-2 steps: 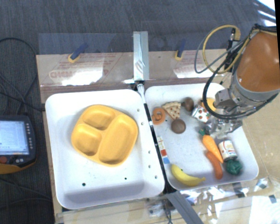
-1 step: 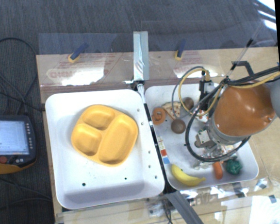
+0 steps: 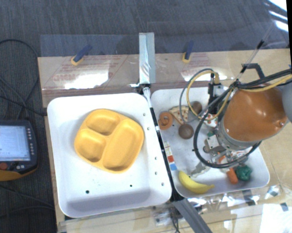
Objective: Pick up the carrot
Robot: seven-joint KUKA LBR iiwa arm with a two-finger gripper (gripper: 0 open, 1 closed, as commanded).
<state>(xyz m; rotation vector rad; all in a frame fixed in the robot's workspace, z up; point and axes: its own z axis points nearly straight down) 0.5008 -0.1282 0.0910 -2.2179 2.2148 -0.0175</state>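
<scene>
A: Report gripper status.

B: The gripper sits low in the right bin, below the orange band of the arm. Cables and the wrist body cover the fingers; whether they are apart or together cannot be determined, and nothing is visible between them.

A: Location of the carrot?

B: The carrot lies near the right bin's front right corner, orange, touching a green object on its right. It is just beside the gripper assembly, on the bin floor.

A: Other bin contents?

B: A banana at the front, a brown ball mid-bin, an orange ring-shaped item near the divider. The left bin bears a yellow three-compartment plate.

A: Surroundings?

B: Wooden bench, dark carpet, a teach pendant with cable at the left.
</scene>
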